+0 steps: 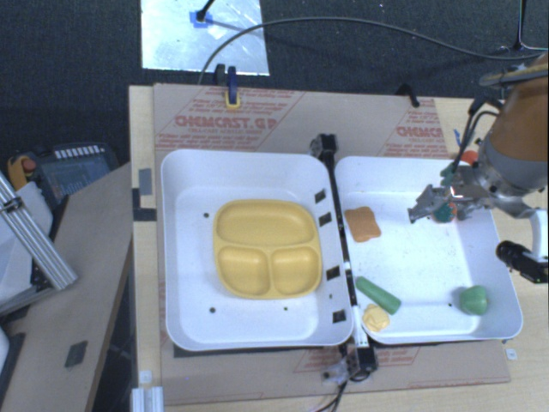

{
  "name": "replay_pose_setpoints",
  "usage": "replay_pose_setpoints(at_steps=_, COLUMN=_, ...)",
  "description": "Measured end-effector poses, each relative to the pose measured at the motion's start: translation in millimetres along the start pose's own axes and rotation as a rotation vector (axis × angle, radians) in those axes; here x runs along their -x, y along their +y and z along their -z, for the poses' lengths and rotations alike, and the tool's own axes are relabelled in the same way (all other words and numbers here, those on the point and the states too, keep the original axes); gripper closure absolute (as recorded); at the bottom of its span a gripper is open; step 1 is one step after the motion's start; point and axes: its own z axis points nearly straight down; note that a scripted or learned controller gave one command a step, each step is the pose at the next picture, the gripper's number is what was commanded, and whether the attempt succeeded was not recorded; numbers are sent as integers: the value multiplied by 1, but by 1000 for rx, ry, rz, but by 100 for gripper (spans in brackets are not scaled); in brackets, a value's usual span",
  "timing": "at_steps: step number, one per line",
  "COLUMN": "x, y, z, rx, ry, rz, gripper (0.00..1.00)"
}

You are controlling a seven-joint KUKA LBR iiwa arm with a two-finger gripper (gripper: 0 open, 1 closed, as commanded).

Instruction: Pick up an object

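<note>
Over right bin (pixel 412 329) | hand (pixel 436 206) grips small teal object (pixel 443 214) | orange piece (pixel 364 224) beside

Two shallow white plastic bins (pixel 257 166) sat side by side. The left held a pale yellow three-section plate (pixel 267 248); the right held an orange flat piece (pixel 364 224), a green cylinder (pixel 378 295), a yellow lump (pixel 375 318) and a green ball (pixel 473 299).
</note>
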Motion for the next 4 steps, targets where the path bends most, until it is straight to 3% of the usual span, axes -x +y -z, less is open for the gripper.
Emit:
replay_pose_setpoints(at_steps=3, x=-18, y=5, z=-148, rx=-2, ry=1, rz=-2, gripper=0)
replay_pose_setpoints(at_steps=4, x=-17, y=6, z=-136, rx=0, ry=0, rz=-2, gripper=100)
